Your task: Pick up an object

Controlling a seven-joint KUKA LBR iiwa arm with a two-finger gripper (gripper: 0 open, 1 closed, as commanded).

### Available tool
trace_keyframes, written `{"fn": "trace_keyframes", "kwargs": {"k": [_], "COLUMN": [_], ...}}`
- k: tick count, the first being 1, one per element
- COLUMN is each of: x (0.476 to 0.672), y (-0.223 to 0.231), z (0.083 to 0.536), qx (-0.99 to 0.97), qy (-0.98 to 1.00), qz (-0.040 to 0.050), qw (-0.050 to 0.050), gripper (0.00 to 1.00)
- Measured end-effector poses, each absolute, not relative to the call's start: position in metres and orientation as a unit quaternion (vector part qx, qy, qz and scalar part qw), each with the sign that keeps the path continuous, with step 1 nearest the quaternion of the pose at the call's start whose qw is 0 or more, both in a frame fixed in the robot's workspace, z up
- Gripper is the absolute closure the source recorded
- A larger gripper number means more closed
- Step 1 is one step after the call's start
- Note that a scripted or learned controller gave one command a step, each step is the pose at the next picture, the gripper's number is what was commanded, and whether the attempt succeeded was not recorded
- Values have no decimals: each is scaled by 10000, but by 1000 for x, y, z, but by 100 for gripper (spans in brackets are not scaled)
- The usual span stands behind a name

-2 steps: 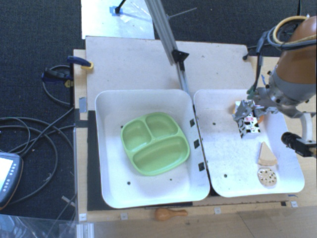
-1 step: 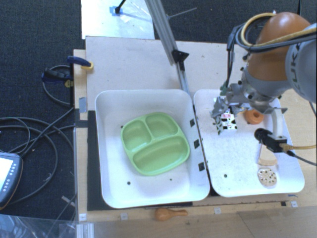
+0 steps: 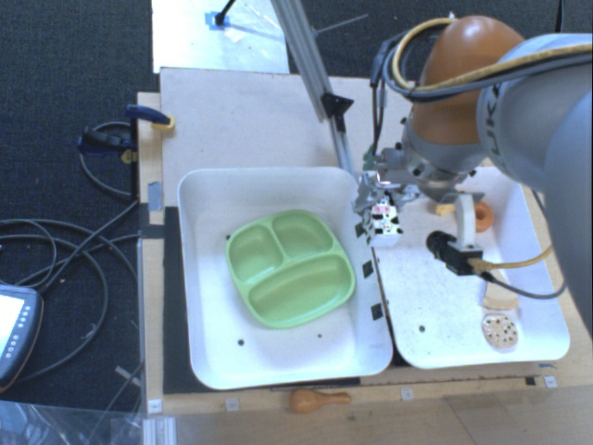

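Gripper (image 3: 381,204) over the seam between the two bins.
Whether it was apart or clamped could not be told; a small black-and-white object (image 3: 384,219) sat right at its tip, the green divided plate (image 3: 290,267) lower left in the left bin (image 3: 208,341).

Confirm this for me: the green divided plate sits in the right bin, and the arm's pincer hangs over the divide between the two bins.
Wrong on the bin. The camera view shows the green divided plate in the left bin, not the right one. The pincer does hang over the divide between the bins.
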State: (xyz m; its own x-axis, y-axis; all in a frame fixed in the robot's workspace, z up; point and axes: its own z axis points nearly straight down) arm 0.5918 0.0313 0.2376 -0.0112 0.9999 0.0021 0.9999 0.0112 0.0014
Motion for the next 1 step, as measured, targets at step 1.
{"fn": "trace_keyframes", "kwargs": {"k": [1], "x": [609], "y": [85], "z": [224], "qx": [-7033], "qy": [-7109], "qz": [-13], "qw": [3], "gripper": [100]}}
